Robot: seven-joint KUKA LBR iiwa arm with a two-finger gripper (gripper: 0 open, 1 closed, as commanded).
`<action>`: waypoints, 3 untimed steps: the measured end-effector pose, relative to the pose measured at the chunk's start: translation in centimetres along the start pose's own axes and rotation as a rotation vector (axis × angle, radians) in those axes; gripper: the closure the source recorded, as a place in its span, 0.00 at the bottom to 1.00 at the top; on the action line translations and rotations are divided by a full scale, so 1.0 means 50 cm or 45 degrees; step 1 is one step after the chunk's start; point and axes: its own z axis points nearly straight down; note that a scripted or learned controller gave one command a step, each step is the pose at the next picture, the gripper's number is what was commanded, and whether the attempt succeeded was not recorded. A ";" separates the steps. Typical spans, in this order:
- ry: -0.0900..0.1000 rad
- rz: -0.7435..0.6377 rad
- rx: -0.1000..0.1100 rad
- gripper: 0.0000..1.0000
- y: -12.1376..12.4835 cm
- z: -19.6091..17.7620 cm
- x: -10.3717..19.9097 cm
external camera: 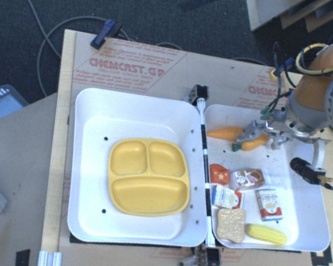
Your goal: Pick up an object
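My gripper (259,133) hangs low over the back of the right bin (310,214), right above a small carrot (250,145) with a green tip. A second carrot (225,132) lies just left of it. Nearer the front lie a red packet (218,174), a brown-and-white packet (248,178), a blue-and-white packet (226,197), a red-and-white packet (268,204), a cracker (231,224) and a corn cob (266,234). The gripper touches or nearly touches the small carrot; the view does not settle which.
The left bin (89,148) holds a yellow divided plate (147,176) in its middle. A black clip (199,93) sits at the back where the two bins meet. The arm (325,79) comes in from the upper right.
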 end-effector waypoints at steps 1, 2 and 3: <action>0.001 0.000 0.009 0.00 0.001 0.020 -0.052; -0.004 0.003 -0.001 0.00 0.004 0.019 0.080; -0.002 0.007 0.004 1.00 0.002 0.002 0.080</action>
